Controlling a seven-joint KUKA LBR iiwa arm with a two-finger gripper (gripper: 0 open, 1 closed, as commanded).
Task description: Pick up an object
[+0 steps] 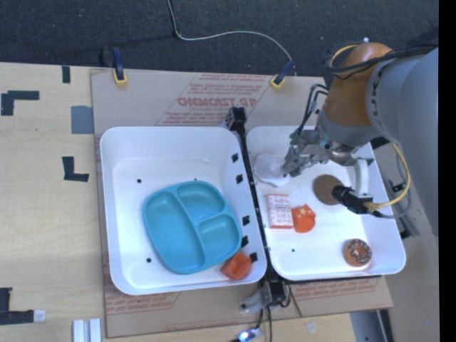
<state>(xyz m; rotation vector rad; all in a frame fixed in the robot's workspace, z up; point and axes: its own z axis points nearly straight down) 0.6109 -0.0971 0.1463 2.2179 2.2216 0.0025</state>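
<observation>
My gripper [291, 168] hangs low in the right bin [370, 266], near its back left corner. Its tips sit at a clear, glass-like object [268, 167] lying against the bin's left wall; whether they touch it I cannot tell. In front of it lie a small red-and-white packet [278, 211] and an orange-red piece [304, 219]. A brown disc [328, 189] rests to the right of the gripper. A sprinkled doughnut [357, 252] sits at the front right corner.
The left bin [121, 155] holds a blue divided plate [191, 225] and an orange object [237, 265] at its front right corner. A black divider with clips [244, 169] runs between the bins. A black cable part [353, 199] hangs beside the brown disc.
</observation>
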